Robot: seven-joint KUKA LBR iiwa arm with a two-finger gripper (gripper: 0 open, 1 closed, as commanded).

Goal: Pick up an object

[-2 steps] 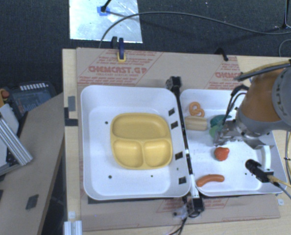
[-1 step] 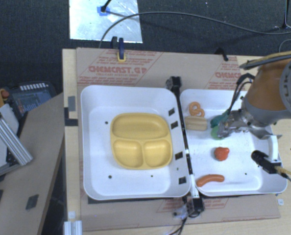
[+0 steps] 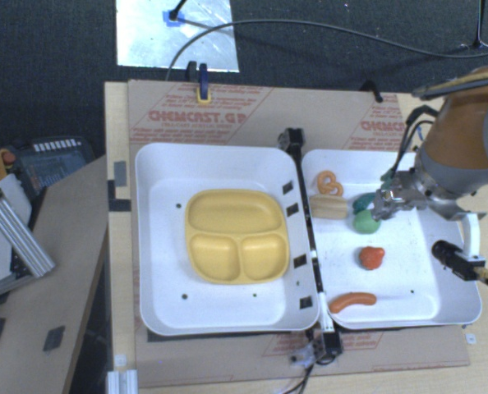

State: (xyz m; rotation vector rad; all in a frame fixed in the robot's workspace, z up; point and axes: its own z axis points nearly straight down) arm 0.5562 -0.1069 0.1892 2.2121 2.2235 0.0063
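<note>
Cardboard-covered surface (image 3: 227,113), two shallow white bins side by side. Left bin (image 3: 158,245): one yellow three-compartment plastic tray (image 3: 236,235). Right bin (image 3: 453,302): five items — looped orange pretzel (image 3: 329,184), tan stick (image 3: 328,209), round green ball (image 3: 366,221), red-orange lump (image 3: 371,258), curved orange sausage (image 3: 352,301). Hand (image 3: 382,204) sits just above the ball; can't tell its opening or any grip.
</note>
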